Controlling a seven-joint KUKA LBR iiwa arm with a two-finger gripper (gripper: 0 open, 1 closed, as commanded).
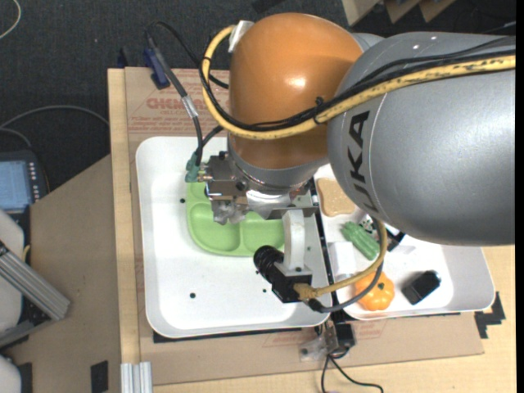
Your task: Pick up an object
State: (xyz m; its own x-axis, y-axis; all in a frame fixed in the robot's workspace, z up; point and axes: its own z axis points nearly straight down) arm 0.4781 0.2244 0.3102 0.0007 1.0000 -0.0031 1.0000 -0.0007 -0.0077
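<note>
The left bin (164,244) has loads of bare floor toward its left and front walls. The green dish (214,229) sits mid-bin, partly tucked under the arm's wrist (270,170), which looks parked over it to grab. Gripper state? Can't tell. The right bin (458,277) holds an orange ball (375,295) and black block (422,286) near its front wall.

Dark grey carpet floor (74,23) fills the upper left and left of the frame, crossed by thin cables (49,119). A tan cardboard sheet (131,219) with red lettering covers the counter through the centre. A small blue-lit screen (15,182) sits at the left edge, and a silver aluminium rail (33,289) lies at lower left.
</note>
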